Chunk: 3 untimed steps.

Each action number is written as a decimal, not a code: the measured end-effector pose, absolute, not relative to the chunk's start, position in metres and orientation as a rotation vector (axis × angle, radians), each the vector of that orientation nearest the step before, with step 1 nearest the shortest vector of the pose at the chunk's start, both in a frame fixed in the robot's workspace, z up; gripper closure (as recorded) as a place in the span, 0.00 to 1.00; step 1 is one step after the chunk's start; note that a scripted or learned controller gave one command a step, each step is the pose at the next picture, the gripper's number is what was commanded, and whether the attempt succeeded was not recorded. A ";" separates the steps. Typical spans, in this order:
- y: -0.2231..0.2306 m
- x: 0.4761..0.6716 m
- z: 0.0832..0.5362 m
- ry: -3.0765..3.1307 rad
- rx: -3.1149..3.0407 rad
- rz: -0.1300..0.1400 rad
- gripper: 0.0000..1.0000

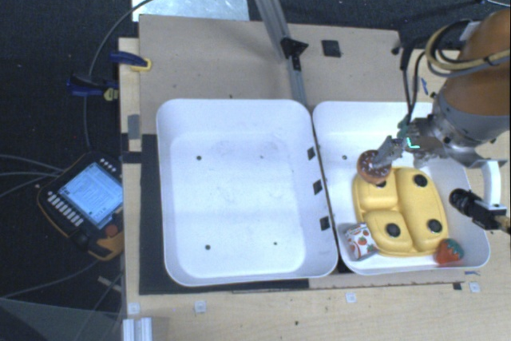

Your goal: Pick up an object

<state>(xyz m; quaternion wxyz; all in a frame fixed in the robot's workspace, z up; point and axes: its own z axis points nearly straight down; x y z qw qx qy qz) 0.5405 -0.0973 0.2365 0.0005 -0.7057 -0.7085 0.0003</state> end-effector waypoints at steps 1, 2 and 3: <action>-0.097 0.541 0.238 -2.227 -2.218 -0.002 0.00; -0.097 0.537 0.195 -2.222 -2.219 0.002 0.00; -0.087 0.540 0.141 -2.220 -2.217 0.003 0.00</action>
